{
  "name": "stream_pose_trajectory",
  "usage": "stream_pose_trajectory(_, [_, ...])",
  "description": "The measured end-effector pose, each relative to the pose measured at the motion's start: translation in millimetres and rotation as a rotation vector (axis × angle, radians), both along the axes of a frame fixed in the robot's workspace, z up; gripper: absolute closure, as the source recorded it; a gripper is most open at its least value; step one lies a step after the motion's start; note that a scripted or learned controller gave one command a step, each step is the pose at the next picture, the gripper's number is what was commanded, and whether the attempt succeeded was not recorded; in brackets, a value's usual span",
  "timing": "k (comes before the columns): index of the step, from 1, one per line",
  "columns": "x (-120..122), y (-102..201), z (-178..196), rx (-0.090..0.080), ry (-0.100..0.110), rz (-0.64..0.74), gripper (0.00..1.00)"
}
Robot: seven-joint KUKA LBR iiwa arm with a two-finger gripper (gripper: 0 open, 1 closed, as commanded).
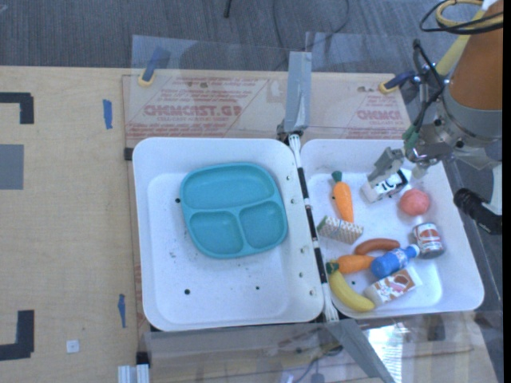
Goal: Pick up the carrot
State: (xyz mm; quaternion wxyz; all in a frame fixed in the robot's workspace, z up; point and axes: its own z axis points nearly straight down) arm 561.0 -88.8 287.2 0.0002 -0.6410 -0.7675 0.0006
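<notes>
**Ops:** Status on the carrot?

**Me:** I see the carrot point(342, 200) in the right bin point(467, 282), upper-left part of it, green top pointing to 12 o'clock, orange body running toward 6. It lies flat on the bin floor, nothing gripping it.

**Ops:** Gripper?

**Me:** The gripper point(386, 175) sits at about 2 o'clock from the carrot, near it but apart. The arm point(479, 70) comes in from the 3 o'clock side, orange band at the top right corner of the view. The jaws look spread, with nothing between them. The tips hang over bare bin floor, so I can't tell if they touch it.

**Ops:** Clutter near the target?

**Me:** At 6 o'clock from the carrot, just beside its tip, a tan wafer-like block point(340, 230). Farther toward 5 o'clock: a sausage point(376, 246), an orange piece point(354, 263), a blue bottle point(393, 261), a small carton point(394, 287), and a banana point(349, 291) along the bin's lower-left. At 3 o'clock from the carrot, a pink ball point(414, 203); below that, a small can point(428, 238).

**Ops:** Left bin?

**Me:** The left bin point(160, 294) holds a teal divided plate point(233, 208), roughly centred, well apart from the carrot.
</notes>
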Motion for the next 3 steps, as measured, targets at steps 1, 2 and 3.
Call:
stream_pose_trajectory(1, [52.5, 25.4, -103.9, 0.002, 0.003, 0.262, 0.0])
stream_pose_trajectory(2, [52.5, 25.2, -103.9, 0.002, 0.003, 0.261, 0.0])
stream_pose_trajectory(3, [33.7, -3.8, -169.3, 0.001, -0.002, 0.262, 0.0])
